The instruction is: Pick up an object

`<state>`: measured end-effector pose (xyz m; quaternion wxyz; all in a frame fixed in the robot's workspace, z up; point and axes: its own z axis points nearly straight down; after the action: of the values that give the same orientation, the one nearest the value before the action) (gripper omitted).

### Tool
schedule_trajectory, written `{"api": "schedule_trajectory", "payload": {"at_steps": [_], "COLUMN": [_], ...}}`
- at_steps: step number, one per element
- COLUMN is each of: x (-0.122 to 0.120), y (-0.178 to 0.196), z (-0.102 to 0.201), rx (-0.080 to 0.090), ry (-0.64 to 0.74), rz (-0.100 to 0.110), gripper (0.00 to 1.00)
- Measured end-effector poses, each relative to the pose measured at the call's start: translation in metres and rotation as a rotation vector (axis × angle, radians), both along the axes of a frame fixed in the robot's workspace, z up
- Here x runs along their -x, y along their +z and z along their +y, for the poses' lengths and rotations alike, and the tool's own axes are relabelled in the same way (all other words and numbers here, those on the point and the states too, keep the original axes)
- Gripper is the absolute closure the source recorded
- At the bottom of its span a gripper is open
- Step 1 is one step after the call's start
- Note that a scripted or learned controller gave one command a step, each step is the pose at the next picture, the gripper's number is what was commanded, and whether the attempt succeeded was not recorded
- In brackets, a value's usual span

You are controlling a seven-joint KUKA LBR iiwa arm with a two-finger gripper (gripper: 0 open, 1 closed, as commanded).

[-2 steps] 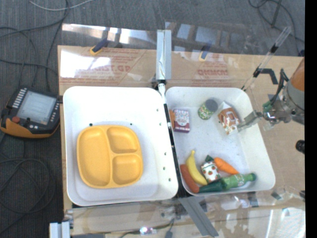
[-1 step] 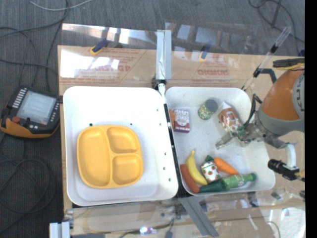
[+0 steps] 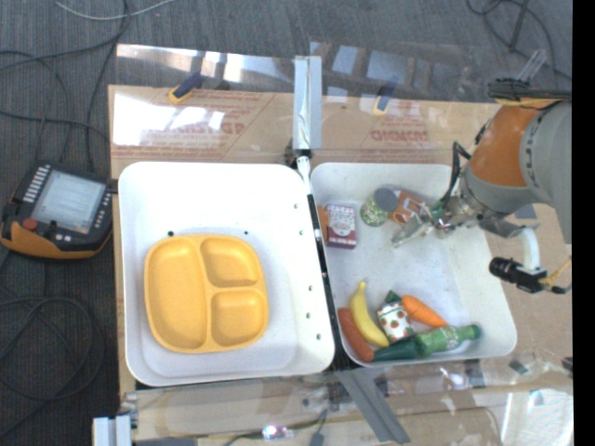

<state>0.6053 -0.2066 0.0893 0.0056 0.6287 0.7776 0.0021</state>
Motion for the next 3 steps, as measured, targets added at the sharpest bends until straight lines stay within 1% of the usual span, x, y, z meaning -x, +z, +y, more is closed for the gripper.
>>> {"api": "schedule_trajectory", "payload": {"at_steps": [1,2,3], "x": [-0.062,-0.059,-0.064], "y": [0.005,0.013,0.125], "z": [-0.011,-0.012,0.037], "rx": [-0.018,-0.013,-0.002], "ry": [-0.061,-0.058,-0.145], "rz": [0.043,0.058,0.01], "gripper": [0.0,1.0,1.0]}}
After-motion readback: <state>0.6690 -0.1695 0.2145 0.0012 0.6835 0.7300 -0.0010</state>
